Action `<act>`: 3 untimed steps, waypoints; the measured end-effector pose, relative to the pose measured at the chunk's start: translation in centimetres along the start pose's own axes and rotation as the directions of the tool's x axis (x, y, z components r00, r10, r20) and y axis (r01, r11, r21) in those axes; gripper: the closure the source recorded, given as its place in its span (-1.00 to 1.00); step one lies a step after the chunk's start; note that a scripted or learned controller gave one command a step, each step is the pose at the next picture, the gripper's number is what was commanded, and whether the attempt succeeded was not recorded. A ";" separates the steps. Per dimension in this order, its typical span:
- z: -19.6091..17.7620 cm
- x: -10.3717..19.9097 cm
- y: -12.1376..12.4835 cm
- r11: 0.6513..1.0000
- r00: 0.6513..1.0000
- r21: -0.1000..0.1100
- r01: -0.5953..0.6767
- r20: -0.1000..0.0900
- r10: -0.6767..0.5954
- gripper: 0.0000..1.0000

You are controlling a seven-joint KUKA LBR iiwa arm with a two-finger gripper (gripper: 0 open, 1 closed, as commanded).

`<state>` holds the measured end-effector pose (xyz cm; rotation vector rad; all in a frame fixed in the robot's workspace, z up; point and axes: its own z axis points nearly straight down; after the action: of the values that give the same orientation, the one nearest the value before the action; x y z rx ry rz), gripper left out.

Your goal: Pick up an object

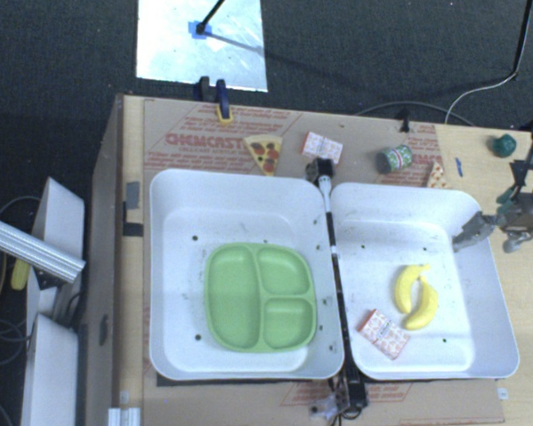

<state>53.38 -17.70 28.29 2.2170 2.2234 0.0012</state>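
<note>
A yellow plastic banana (416,296) lies in the lower middle of the right white bin (491,264), right of frame centre, with a small red-and-white patterned packet (384,333) just beside it toward the lower left. Nothing lies over either of them. The left white bin (172,221) holds a light green divided plastic tray (261,296). On the desk (360,132) above the bins sit a pizza-slice toy (264,152), a small printed card (322,147) and a little green can (397,157). The grey hand (502,227) hangs at the frame's right edge over the right bin's upper right rim, well apart from the banana; it is partly cut off and blurred, so whether it is spread or closed cannot be told.
</note>
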 end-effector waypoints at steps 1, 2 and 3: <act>16.2 4.1 3.6 1.000 1.000 0.004 0.000 -0.002 0.000 -1.00; 19.8 5.0 0.6 1.000 1.000 -0.001 -0.001 0.000 0.001 -1.00; 18.8 5.0 0.6 1.000 1.000 -0.002 -0.001 -0.001 0.001 1.00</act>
<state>54.02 -12.68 9.51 2.2174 2.2214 0.0042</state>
